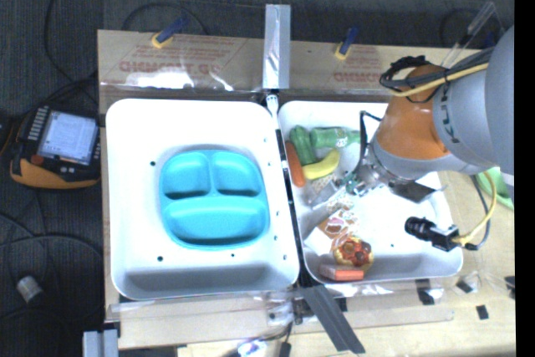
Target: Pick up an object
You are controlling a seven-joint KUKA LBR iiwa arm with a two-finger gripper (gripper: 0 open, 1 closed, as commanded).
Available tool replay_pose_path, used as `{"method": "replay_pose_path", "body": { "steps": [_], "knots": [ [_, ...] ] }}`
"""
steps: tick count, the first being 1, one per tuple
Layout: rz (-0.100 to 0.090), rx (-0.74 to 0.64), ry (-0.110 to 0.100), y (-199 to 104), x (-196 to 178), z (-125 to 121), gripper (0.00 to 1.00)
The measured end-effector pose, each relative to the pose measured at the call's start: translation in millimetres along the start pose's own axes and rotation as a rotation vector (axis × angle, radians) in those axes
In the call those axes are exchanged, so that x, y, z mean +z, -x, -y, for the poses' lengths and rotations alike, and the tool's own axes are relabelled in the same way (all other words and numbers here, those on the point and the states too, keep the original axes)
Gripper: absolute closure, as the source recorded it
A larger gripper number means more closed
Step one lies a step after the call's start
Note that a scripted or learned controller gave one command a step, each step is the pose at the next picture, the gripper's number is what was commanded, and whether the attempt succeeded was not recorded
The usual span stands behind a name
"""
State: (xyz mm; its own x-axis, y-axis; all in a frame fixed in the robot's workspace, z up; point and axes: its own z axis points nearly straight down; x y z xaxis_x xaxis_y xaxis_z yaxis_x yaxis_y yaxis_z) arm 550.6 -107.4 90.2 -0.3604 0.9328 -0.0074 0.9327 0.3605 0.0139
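Camera view: the grey arm with its orange band [410, 134] reaches into the right shallow white bin [418, 263], its claw [361, 180] low over a heap of small things; whether the claw is released or clenched cannot be told. Beside it lie a yellow banana-shaped toy [320, 166], a green toy [313, 140] and a slim orange piece [295, 167]. The left white bin [134, 263] holds a light-blue divided plastic tray [215, 196].

Arm [493, 109] cut off (perhaps elbow).
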Motion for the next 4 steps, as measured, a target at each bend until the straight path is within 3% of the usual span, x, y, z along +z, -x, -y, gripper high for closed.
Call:
{"method": "replay_pose_path", "body": {
  "steps": [1, 2, 3, 4],
  "knots": [
    [-0.002, -0.039, -0.004, 41, 2, -52, 0.00],
    [0.002, 0.107, -0.005, 20, 1, -59, 0.00],
    [-0.020, 0.153, -0.052, 34, 6, -94, 0.00],
    [-0.014, 0.151, -0.059, 35, -2, -92, 1.00]
  ]
}}
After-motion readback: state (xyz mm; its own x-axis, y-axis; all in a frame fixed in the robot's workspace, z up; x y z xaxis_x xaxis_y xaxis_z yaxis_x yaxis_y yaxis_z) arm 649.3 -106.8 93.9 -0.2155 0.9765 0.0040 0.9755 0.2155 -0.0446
